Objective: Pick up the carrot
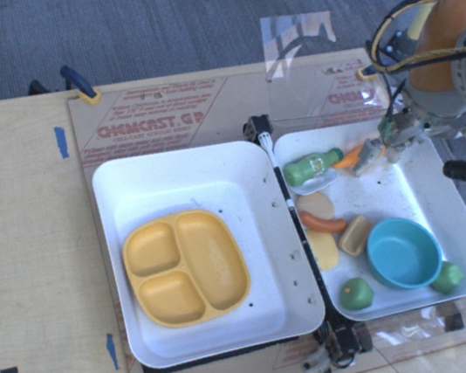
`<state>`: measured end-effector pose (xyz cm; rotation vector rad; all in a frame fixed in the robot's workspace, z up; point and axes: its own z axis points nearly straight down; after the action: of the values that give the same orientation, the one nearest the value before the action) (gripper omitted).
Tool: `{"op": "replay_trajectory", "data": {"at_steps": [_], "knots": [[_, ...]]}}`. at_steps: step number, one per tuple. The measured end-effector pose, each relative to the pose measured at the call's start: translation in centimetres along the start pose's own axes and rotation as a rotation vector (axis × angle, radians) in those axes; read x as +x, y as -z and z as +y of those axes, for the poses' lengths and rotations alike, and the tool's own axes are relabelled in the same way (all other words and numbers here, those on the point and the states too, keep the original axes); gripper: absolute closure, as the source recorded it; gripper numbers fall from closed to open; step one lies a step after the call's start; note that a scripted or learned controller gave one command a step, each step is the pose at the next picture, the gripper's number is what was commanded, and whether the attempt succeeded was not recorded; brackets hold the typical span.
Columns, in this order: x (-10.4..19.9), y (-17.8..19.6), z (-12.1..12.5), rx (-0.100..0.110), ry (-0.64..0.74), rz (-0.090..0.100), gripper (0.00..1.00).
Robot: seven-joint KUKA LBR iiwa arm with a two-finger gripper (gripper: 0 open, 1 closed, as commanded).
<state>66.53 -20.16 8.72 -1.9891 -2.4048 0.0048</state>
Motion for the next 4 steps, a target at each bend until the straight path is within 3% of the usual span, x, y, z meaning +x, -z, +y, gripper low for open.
{"op": "replay_trajectory", "data": {"at_steps": [1, 2, 3, 4], "knots": [[-0.27, -0.01, -0.32, 0.03, -0.49, 0.015, 0.0], [-0.27, 0.0, -0.31, 0.03, -0.496, 0.013, 0.0], [-0.59, 0.09, -0.25, 0.019, -0.363, 0.01, 0.0], [-0.29, -0.01, -0.32, 0.032, -0.546, 0.015, 0.0]]}}
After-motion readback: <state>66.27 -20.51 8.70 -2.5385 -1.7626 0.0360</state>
